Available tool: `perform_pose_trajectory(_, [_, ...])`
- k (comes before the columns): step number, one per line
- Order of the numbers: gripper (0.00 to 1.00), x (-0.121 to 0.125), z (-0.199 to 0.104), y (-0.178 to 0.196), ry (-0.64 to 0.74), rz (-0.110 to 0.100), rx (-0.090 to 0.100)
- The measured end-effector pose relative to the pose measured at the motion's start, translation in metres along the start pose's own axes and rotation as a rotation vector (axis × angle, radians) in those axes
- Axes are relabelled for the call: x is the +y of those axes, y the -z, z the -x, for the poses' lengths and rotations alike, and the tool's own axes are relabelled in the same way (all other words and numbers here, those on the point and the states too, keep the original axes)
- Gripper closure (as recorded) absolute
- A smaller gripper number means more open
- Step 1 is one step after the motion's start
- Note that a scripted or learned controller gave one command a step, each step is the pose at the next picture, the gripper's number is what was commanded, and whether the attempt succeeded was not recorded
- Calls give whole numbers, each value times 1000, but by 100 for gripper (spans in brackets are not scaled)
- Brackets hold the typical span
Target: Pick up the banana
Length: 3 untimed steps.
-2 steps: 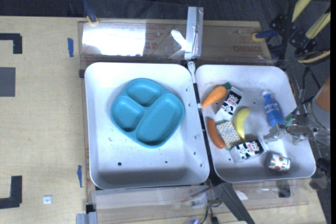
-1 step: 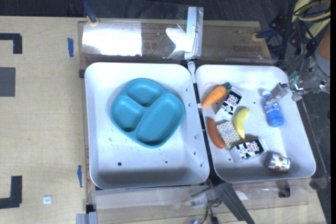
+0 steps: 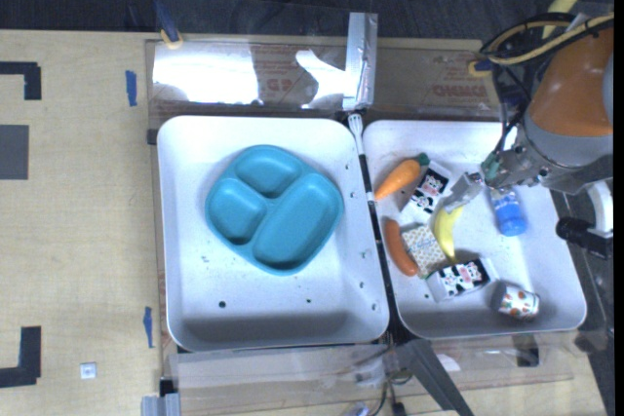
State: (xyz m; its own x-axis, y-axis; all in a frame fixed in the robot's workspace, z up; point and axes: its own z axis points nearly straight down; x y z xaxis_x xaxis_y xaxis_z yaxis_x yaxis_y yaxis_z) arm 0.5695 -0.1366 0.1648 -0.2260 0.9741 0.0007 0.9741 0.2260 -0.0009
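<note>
No text could be read. Faint reddish printing ran along the cardboard strip (image 3: 429, 78) at the upper middle of the frame, too blurred to make out. Two black-and-white patterned cards (image 3: 458, 278) in the right bin (image 3: 561, 292) showed no legible lettering.

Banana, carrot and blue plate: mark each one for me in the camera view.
banana (image 3: 446, 229), camera view, middle of its yellow body.
carrot (image 3: 398, 178), camera view, middle of the orange root.
blue plate (image 3: 275, 208), camera view, centre ridge between its compartments.
</note>
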Motion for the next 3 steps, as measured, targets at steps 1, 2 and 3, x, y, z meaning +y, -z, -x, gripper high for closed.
perform_pose_trajectory(1, [0, -9, -14, -70, -118, 13, -4])
perform_pose_trajectory(2, [100, -8, -13, -60, -121, 17, -6])
perform_pose_trajectory(3, [100, 8, -47, 58, -121, 2, -1])
